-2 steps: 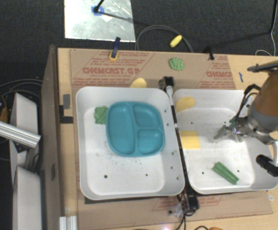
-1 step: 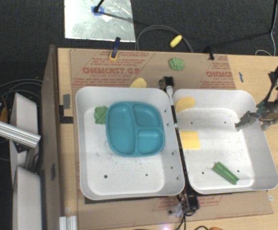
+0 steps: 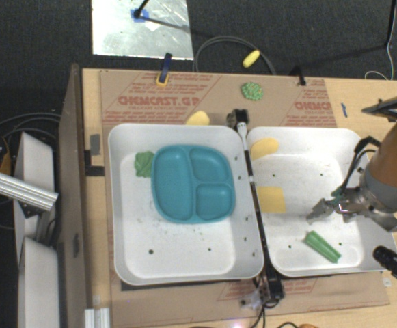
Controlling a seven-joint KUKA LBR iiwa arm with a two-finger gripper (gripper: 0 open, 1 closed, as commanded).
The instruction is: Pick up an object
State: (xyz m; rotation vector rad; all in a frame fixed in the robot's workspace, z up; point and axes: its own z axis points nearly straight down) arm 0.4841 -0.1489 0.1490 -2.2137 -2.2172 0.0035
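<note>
The right bin (image 3: pixel 335 142) holds three items. A flat yellow square (image 3: pixel 271 199) lies at its left side, a rounded yellow piece (image 3: pixel 264 147) sits in its far left corner, and a long green piece (image 3: pixel 322 246) lies near its front edge. My gripper (image 3: pixel 319 210) hangs over the middle of this bin. It is to the right of the yellow square and just above the green piece, and nothing is visibly held in it. The left bin (image 3: pixel 130 251) holds a blue divided plate (image 3: pixel 192 183) with a green leafy piece (image 3: pixel 143 162) at its left rim.
A yellow piece (image 3: pixel 198 119) and a round green piece (image 3: pixel 252 91) lie on the cardboard behind the bins. A black divider clamp (image 3: pixel 239 120) sits between the bins at the back. Cables run at the bench's far right.
</note>
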